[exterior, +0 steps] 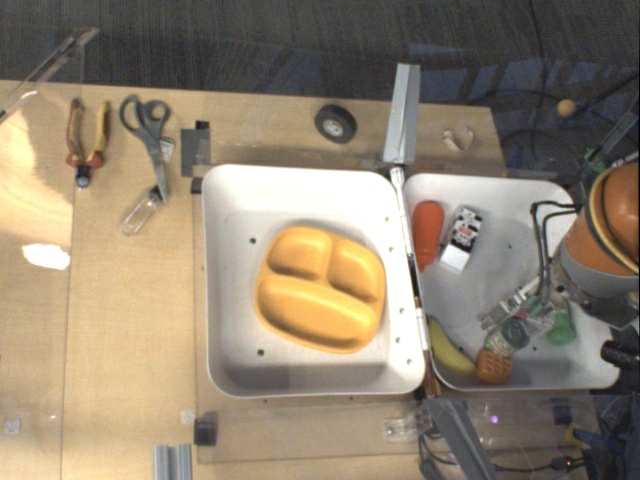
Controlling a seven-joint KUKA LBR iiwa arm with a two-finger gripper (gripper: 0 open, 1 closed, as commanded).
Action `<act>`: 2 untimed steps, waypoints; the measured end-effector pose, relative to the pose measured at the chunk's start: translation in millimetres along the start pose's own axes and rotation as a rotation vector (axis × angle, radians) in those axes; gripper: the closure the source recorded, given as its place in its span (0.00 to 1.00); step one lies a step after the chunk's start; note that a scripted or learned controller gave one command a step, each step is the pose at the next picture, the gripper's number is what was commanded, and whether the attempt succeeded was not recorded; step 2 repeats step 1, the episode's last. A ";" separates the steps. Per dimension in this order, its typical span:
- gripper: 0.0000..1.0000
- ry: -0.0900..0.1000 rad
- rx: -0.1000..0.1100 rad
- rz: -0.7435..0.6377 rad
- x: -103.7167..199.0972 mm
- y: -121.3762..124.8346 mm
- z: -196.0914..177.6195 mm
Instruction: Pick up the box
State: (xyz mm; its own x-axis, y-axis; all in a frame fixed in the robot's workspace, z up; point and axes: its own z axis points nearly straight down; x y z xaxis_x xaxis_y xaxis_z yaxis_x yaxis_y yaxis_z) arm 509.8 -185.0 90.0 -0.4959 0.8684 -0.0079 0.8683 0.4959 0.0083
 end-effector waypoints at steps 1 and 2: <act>1.00 -0.010 -0.009 0.001 -2.7 3.4 -12.9; 1.00 -0.010 -0.009 0.001 -2.7 3.4 -12.9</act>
